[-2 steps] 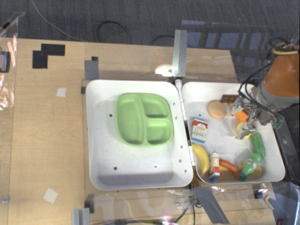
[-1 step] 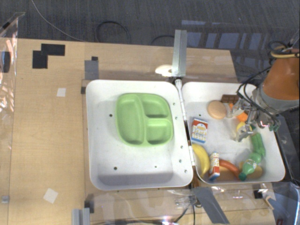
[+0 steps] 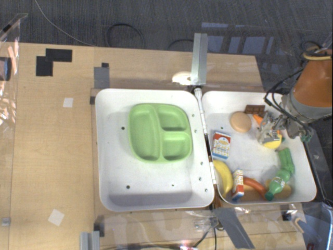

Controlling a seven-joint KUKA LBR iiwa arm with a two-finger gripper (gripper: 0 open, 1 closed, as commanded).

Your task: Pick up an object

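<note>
A pale wooden bench (image 3: 52, 155) stands on dark ribbed flooring and carries two shallow white bins side by side. The left bin (image 3: 112, 191) holds a green divided tray (image 3: 159, 133), lying flat near its centre, its long axis running from the near wall toward the far wall.

The right bin (image 3: 307, 184) holds the loose objects. A round tan disc (image 3: 241, 122) lies near the far wall, with a dark brown bar (image 3: 254, 109) just beyond it. A small red, white and blue carton (image 3: 221, 145) lies flat by the left wall, long axis running near to far. A banana (image 3: 224, 176) lies along the near-left corner, curved, its long axis roughly near to far. A small red and white box (image 3: 238, 184) sits just beside it, tilted. An orange-red carrot-shaped item (image 3: 254, 184) lies roughly left to right, slanting toward the near wall. A green bottle-shaped item (image 3: 281, 172) lies on the right, long axis slanting from far right to near left, cap end nearest.

The arm enters from the right, orange band (image 3: 314, 85) uppermost. The gripper (image 3: 269, 131) hangs low over the far-right part of the right bin, directly above a yellow object (image 3: 273, 141), of which only a rim shows, so its orientation cannot be determined. Whether contact exists cannot be told; the claw's state cannot be told either.
</note>
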